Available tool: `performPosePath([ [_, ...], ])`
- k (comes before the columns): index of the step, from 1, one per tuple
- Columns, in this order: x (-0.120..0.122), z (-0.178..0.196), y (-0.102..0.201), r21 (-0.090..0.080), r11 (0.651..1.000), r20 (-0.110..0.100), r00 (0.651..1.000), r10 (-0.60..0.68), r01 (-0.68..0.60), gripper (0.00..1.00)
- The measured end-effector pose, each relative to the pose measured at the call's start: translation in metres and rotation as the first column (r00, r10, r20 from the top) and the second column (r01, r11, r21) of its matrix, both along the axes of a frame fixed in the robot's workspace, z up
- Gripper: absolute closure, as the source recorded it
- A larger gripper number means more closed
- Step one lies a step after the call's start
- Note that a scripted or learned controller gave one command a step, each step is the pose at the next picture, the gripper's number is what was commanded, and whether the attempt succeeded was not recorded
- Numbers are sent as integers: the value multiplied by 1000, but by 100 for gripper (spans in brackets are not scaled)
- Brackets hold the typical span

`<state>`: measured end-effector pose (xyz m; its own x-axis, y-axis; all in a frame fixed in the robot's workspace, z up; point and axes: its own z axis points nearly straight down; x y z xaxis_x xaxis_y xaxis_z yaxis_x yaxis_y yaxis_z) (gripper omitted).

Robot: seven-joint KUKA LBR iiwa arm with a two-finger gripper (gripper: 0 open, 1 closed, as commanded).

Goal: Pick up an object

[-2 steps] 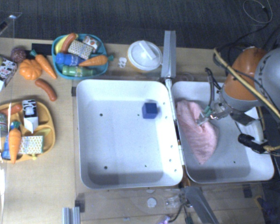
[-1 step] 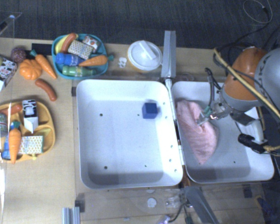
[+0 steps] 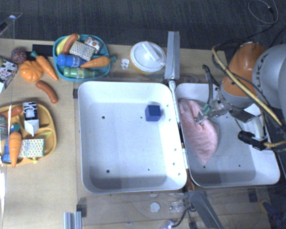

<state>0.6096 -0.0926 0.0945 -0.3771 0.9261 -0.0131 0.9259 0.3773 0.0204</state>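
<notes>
A small blue cube rests in the left bin, towards its upper right. A pink soft object lies along the left side of the right bin. My gripper reaches in from the right and sits low over the upper part of the pink object, at or very near its surface. The grey arm with its orange band hangs over the right bin's upper right corner and hides that part of it.
A metal divider stands between the bins at the back. A white lidded bowl, a blue bowl of toy food, a yellow tray of toys and loose toy vegetables sit on the bench left of and behind the bins. Cables trail over the right bin.
</notes>
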Motion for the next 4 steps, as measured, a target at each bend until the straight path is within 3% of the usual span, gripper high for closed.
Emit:
performPosePath([
  [1, 0, 0, 0, 0, 1000, 0, 1000, 0, 0, 0],
  [2, -4, 0, 3, 5, 992, 3, 992, -123, 123, 0],
  [3, -2, 11, 3, 6, 993, 8, 993, -121, 121, 100],
  [4, 52, 94, 15, 3, 990, -19, 990, 139, -139, 100],
])
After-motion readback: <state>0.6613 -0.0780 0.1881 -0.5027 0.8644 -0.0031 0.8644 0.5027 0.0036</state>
